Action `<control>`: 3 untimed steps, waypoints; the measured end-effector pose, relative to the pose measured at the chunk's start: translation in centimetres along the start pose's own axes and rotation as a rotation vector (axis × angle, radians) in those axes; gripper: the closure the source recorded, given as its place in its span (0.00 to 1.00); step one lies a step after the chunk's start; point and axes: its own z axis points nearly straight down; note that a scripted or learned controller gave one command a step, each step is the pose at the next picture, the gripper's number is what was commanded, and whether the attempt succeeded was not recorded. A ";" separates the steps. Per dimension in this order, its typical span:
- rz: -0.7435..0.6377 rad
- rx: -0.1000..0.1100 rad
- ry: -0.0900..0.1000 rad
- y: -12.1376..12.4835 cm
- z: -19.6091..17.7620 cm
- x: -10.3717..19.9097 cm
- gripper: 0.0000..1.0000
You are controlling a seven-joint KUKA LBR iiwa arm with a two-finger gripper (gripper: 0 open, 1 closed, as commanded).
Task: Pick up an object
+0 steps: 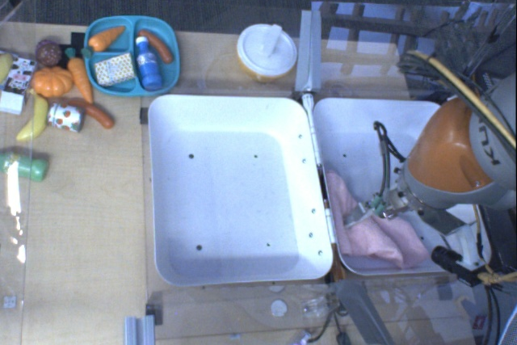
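Observation:
A crumpled pink cloth (373, 235) lies in the front left corner of the right bin (355, 125). The arm, grey with an orange band (449, 151), reaches in from the right. Its gripper (376, 208) is low over the cloth, right at the cloth's upper edge. The wrist hides part of the cloth's right side.
The left bin (234, 190) sits beside the right one, with a raised divider between them. To the far left on the bench are a blue tray (166, 32) of toy food, loose toy vegetables and a small can (65, 117). A white lidded cup (266, 50) stands behind the bins.

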 end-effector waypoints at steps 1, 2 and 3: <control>0.137 0.006 0.006 0.6 0.1 -1.3 0.00; 0.342 0.007 0.002 3.0 0.2 -1.1 0.00; 0.382 0.006 0.001 10.1 0.4 -5.0 0.00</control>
